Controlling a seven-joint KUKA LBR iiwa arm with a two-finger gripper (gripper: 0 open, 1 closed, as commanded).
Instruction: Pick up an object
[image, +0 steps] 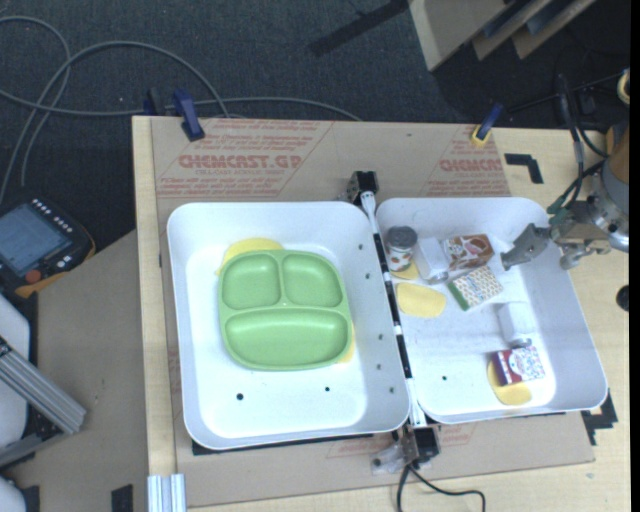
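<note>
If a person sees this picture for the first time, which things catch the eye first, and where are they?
The eye goes first to the big green divided tray lying in the left bin. Next comes the cluster of small things in the right bin: a small jar near the divider, printed packets beside it, and yellow pieces. The gripper hangs over that bin's right rim.

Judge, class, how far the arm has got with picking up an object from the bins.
Done: the gripper has reached the right bin, hovering near its upper right edge. In hand: nothing shows between its jaws. Left: the pick itself. The small jar, the packets and the yellow piece lie in the right bin; the green divided tray sits in the left bin.
</note>
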